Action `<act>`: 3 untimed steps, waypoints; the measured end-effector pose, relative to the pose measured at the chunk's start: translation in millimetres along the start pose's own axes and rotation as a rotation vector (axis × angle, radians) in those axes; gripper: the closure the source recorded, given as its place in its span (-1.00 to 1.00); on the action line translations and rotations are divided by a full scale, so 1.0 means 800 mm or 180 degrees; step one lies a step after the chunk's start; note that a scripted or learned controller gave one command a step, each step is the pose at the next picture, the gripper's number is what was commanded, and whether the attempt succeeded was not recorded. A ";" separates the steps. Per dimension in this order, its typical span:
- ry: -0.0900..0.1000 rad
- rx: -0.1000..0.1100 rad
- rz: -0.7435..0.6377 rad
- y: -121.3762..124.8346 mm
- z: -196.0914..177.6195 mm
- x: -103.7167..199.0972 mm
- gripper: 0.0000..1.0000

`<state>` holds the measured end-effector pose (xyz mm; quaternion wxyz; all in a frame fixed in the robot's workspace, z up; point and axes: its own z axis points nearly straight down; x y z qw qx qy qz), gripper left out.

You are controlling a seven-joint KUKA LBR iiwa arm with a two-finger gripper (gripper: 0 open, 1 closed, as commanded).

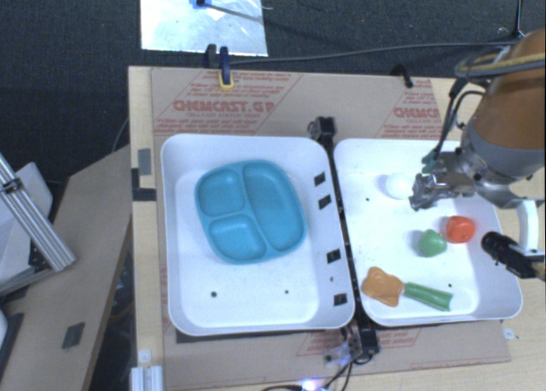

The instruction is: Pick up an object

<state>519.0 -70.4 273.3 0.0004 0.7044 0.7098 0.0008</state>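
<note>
A: Hovering over the right bin (495, 300), the gripper (424, 195) hangs low near the bin's upper middle, under the grey wrist and the orange band of the arm (510, 116). Whether it is spread or pressed together, I cannot tell; the view is too small and dark there.

B: And nothing visibly pinched?

A: Nothing that I can see between the tips. The closest object is a white ball (397, 185), just beside the gripper on its left, very near but whether touching I cannot tell.

B: The others?

A: Below and to the right sits an orange-red round piece (461, 229), near the gripper yet apart from it. Just beside that, lower left, lies a green rounded piece (432, 243). Further toward the bin's front edge lie an orange lump (382, 286) and a long green vegetable-shaped piece (428, 295), close together, well apart from the gripper.

B: The other bin?

A: The left bin (183, 295) holds a blue divided plate (250, 210), lying flat near its centre.
</note>
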 end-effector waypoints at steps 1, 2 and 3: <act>0.0002 0.0004 -0.0003 -0.017 0.012 0.068 1.00; 0.0001 -0.0002 -0.0002 -0.019 0.017 0.125 1.00; 0.0001 0.0006 0.0001 -0.015 0.047 0.190 1.00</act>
